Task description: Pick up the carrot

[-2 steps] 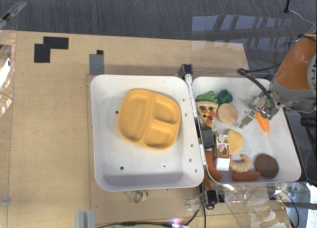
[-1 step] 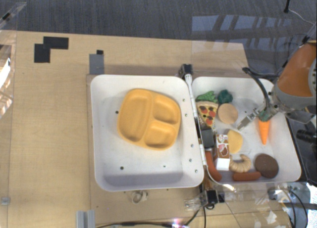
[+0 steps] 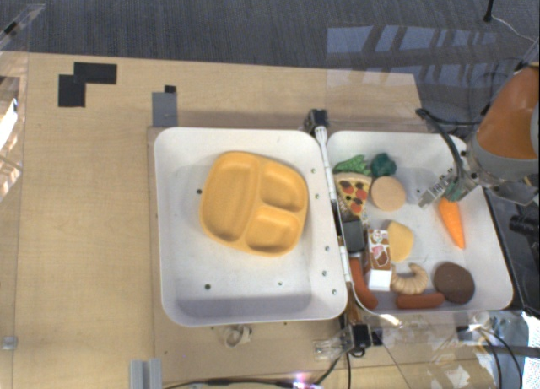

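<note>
grey carpet floor point(image 3: 278, 8), pale wooden bench point(image 3: 84, 235), perhaps window glare.

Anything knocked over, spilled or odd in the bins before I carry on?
Nothing stands out. The carrot lies inside the right bin near its right wall, with the gripper at its top end. The other toy foods are all in that bin, and the yellow plate sits flat in the left bin.
</note>
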